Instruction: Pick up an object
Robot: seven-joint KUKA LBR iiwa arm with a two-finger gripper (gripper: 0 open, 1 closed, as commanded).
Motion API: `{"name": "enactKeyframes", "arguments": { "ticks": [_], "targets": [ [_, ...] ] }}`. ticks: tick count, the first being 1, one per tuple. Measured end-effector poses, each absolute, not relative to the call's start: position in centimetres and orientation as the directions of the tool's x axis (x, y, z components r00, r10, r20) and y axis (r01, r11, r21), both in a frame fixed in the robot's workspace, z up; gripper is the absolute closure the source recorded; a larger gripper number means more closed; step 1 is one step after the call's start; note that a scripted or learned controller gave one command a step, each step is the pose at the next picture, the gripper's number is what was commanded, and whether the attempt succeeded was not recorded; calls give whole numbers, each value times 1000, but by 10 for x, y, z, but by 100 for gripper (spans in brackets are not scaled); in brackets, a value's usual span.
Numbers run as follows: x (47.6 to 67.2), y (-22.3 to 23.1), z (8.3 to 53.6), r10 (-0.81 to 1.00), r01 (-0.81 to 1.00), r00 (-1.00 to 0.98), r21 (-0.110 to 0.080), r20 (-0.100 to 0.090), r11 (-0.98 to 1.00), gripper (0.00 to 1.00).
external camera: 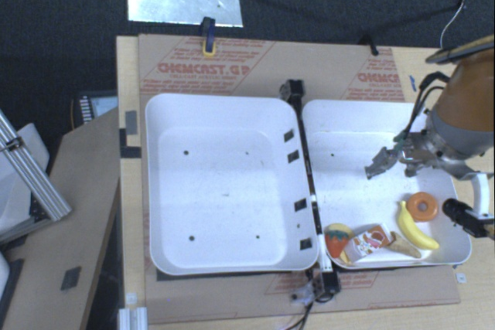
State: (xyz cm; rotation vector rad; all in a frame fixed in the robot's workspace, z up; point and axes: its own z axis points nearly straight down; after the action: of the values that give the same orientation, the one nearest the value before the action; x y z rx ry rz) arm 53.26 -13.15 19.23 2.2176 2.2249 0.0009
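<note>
Gripper (379, 164) hangs over the right bin (340, 127) — fingers unreadable, nothing visibly held. Next, I'd guess: down toward the banana (415, 228) at the near edge.

My single fixed camera sits above the desk (255, 58), looking down at a slant from moderate height; both white bins (224, 182) lie fully in frame, the arm (464, 112) entering from the right edge.
</note>
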Motion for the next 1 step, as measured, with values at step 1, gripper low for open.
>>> {"name": "enactKeyframes", "arguments": {
  "ticks": [1],
  "targets": [
    [508, -200, 310, 1000, 1000, 5, 14, -9, -5, 0]
  ]
}}
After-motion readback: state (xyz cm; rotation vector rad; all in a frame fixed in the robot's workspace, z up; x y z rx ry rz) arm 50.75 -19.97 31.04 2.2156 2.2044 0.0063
